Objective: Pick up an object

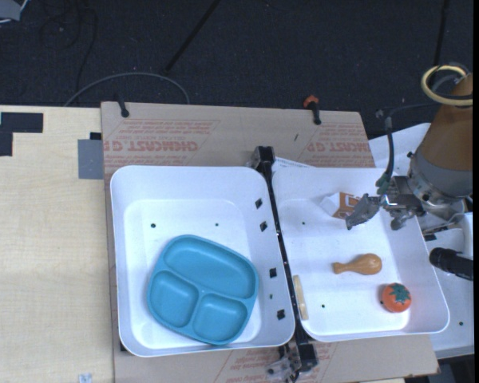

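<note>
toy chicken drumstick (pixel 358 266) and toy tomato (pixel 396 297) lie in right bin (pixel 431 317); jaws spread wide, holding nothing, above them

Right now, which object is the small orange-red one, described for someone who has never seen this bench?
Look in the right-hand shallow white bin, at the corner nearest the camera. The small round orange-red tomato-like toy with a green top lies there, below and right of the tan drumstick-shaped wooden piece, which is long and pale instead.
</note>
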`<move>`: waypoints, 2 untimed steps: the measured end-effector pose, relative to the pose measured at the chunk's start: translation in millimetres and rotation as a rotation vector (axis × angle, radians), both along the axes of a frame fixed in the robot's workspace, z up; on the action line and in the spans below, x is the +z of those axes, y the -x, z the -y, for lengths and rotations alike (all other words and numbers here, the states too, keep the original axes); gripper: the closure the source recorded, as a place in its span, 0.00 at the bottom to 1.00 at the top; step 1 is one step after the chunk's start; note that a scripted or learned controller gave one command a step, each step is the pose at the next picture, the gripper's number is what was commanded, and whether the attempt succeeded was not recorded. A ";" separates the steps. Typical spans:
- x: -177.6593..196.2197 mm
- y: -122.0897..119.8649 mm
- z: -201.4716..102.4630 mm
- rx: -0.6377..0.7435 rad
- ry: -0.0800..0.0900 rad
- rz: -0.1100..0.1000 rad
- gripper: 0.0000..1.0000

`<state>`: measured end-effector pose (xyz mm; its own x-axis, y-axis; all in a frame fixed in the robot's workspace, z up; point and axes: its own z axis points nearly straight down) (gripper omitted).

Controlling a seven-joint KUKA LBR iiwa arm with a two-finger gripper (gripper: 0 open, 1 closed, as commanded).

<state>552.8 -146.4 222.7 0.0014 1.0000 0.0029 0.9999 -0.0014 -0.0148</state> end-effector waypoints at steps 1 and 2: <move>5.9 -2.4 0.2 0.002 0.002 0.011 0.00; -38.1 -0.6 -4.5 0.002 0.001 0.007 0.00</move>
